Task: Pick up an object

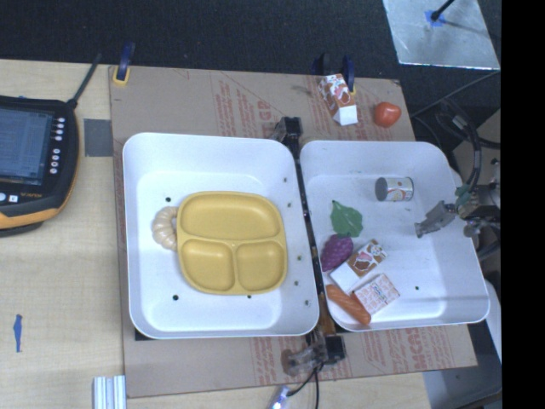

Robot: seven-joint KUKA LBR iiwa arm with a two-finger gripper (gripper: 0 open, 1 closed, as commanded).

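Status — nothing picked yet; my gripper [433, 221] at right bin [443, 301] edge, jaw state unclear; can [394, 189], grapes [337, 250], carrot [348, 304] untouched.

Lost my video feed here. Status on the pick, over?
Gripper at right bin's right side, nothing seen held. Nearest item: can, lying on its side, apart from gripper. Other items clustered front-left; path open.
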